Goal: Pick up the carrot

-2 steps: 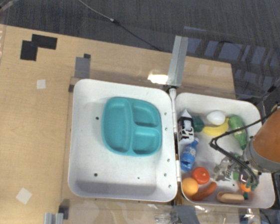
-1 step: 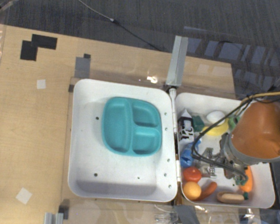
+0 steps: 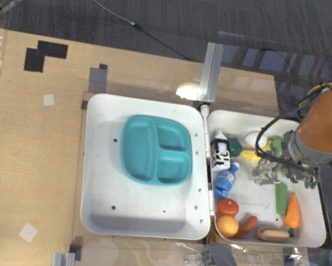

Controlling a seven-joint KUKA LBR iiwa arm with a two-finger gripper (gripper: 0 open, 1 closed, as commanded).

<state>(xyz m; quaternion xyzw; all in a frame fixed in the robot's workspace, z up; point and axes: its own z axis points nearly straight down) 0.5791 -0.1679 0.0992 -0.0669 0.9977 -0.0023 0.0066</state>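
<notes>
Where toys crowd: carrot [image 3: 293,211], right bin [image 3: 320,227].

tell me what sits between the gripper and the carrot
In the camera view, a green stick-shaped item lies between the gripper and the carrot, close beside the carrot.

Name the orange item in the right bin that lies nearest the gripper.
The carrot, lying just below the gripper beside the green vegetable; the orange fruit sits farther off at the bin's lower left.

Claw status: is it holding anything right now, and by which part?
Nothing visibly held. The claw hangs over the right bin; the carrot lies on the bin floor below it.
</notes>
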